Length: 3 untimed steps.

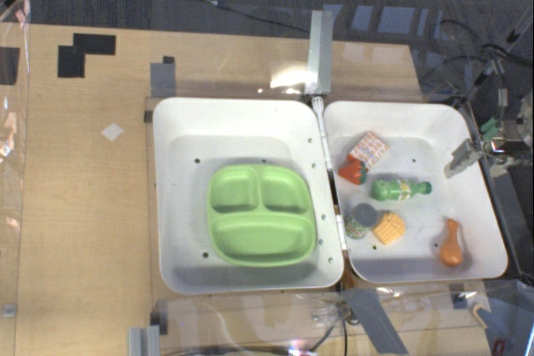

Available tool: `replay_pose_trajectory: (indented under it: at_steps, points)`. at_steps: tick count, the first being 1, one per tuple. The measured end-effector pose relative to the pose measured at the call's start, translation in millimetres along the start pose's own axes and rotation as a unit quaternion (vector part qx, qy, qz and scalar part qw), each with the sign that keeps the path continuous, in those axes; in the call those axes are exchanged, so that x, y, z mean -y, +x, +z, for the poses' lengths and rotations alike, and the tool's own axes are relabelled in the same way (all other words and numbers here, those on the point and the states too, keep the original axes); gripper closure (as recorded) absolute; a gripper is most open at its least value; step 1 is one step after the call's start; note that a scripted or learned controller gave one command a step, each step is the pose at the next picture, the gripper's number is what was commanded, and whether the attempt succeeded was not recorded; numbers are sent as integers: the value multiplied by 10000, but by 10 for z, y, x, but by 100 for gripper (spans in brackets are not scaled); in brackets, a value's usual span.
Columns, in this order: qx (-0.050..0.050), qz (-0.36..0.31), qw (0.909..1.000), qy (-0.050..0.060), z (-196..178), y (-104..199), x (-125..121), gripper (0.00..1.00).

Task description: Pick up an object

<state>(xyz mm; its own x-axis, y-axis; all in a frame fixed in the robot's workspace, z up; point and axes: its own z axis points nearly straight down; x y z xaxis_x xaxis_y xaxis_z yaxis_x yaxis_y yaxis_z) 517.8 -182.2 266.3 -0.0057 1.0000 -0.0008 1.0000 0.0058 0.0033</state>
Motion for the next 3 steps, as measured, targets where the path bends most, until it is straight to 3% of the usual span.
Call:
replay_pose_trajectory:
  at_steps: [1,2,3]
  points:
    - [0,0,10000,0,0,0,0,0]
    - [-3,-89,10000,8,1535,-203,312,0]
    - [-5,129,9999,2,1694,-228,306,0]
